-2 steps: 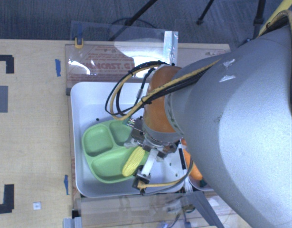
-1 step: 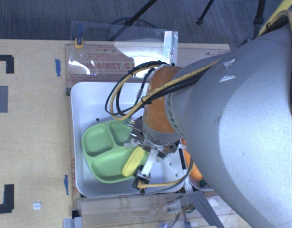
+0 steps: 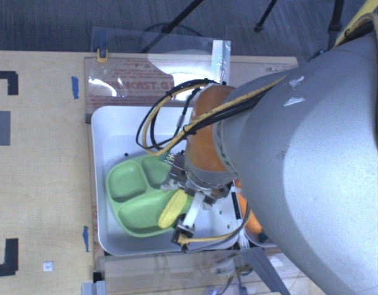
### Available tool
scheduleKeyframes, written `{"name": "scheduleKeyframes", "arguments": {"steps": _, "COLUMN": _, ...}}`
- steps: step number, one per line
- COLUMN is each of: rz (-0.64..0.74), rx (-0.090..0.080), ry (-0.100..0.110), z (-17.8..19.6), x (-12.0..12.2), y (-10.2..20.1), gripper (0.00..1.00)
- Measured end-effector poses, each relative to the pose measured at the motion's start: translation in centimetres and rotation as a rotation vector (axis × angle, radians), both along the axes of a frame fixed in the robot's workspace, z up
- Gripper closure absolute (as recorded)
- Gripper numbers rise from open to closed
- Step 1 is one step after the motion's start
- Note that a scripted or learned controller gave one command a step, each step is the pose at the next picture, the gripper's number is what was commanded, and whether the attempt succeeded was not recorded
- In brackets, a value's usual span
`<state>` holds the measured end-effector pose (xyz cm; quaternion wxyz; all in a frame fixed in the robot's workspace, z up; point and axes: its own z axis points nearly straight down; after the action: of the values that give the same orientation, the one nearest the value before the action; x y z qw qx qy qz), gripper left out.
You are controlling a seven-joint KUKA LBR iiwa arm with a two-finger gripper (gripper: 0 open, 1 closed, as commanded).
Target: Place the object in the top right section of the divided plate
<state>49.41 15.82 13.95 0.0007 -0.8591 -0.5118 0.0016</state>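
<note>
Apparently unfinished: corn (image 3: 171, 209) lies just beside the tool (image 3: 185, 190), in the big section of the divided plate (image 3: 124, 183); tool's state cannot be told.

We see a green divided plate (image 3: 130, 186) in the white bin (image 3: 109, 128). A yellow corn cob (image 3: 172, 209) lies in its large lower section, on the right side, and the arm (image 3: 311, 140) looms above.

The pale wooden bench (image 3: 41, 183) bears a shallow white bin (image 3: 115, 134) and black tape marks (image 3: 13, 83).
</note>
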Motion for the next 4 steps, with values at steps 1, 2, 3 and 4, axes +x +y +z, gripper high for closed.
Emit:
{"name": "scheduleKeyframes", "arguments": {"steps": 1, "rz": 0.0, "rx": 0.0, "ry": 0.0, "z": 0.0, "x": 0.0, "y": 0.0, "gripper": 0.0}}
{"name": "scheduleKeyframes", "arguments": {"steps": 2, "rz": 0.372, "rx": 0.001, "ry": -0.003, "z": 6.3, "x": -1.5, "y": -1.5, "gripper": 0.0}}
{"name": "scheduleKeyframes", "arguments": {"steps": 3, "rz": 0.371, "rx": 0.0, "ry": -0.003, "z": 7.2, "x": -1.4, "y": -1.5, "gripper": 1.0}}
{"name": "scheduleKeyframes", "arguments": {"steps": 4, "rz": 0.232, "rx": 0.007, "ry": -0.033, "z": -2.9, "x": 2.5, "y": 3.8, "gripper": 1.0}}
